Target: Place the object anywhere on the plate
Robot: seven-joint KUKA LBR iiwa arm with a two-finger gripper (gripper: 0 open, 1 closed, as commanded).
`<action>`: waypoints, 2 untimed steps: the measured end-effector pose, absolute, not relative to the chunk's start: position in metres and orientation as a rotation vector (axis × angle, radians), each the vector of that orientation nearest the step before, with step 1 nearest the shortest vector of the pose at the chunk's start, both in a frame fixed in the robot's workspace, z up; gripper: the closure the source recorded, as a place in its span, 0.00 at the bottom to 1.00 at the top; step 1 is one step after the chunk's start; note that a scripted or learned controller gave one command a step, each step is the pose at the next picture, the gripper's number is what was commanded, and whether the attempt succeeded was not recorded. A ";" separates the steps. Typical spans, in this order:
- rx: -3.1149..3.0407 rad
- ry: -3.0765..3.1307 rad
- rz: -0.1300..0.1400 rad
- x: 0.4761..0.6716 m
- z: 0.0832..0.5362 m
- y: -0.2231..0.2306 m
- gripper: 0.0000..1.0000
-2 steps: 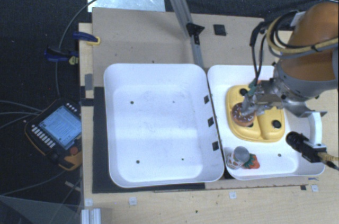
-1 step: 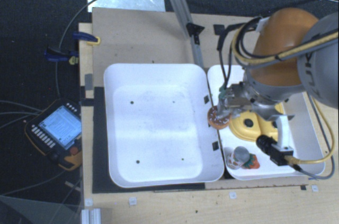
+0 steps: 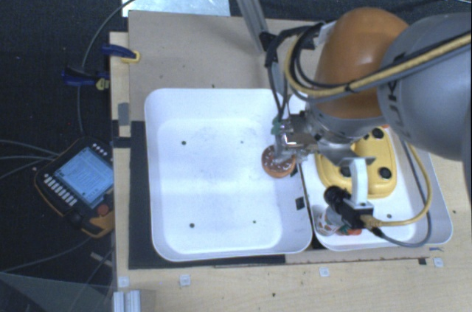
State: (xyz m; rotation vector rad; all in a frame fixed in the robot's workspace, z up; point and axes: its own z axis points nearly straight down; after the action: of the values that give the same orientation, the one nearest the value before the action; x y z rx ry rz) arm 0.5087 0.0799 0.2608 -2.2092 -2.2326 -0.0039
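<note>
- Camera view, far left: teach pendant (image 3: pixel 77 181) lies off the bench, no concern of ours.
- Left bin (image 3: pixel 214 229): we see bare white floor across most of it.
- Right side of that bin: a small round brown object (image 3: pixel 276 164) lies on the floor, just beside the right wall. We take this as the task's thing.
- Gripper (image 3: pixel 284 144) hangs right over the object, touching or nearly so. We can't tell how far open it is or whether it has hold of anything, because the wrist hardware blocks the view.
- Right bin (image 3: pixel 413 229): a yellow piece (image 3: pixel 372 163) with dark spots sits half under the arm. Our guess is that's the plate, but we're not certain.
- Risk 1: the object is tight to the wall, so a pinch could catch the wall or skid off the round edge, and we lift nothing.
- Risk 2: a weak hold could drop it while crossing the two rims.
- Risk 3: the yellow piece is small, so a release off-centre lands on the bin floor.
</note>
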 end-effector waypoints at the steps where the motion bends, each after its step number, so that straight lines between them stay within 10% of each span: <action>1: -2.208 -2.232 -0.002 0.518 0.237 0.138 1.00; 2: -2.209 -2.230 0.000 0.518 0.214 0.188 1.00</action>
State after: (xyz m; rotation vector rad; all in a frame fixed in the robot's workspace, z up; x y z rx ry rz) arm 0.5181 0.1877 0.2144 -2.2094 -2.2297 0.0001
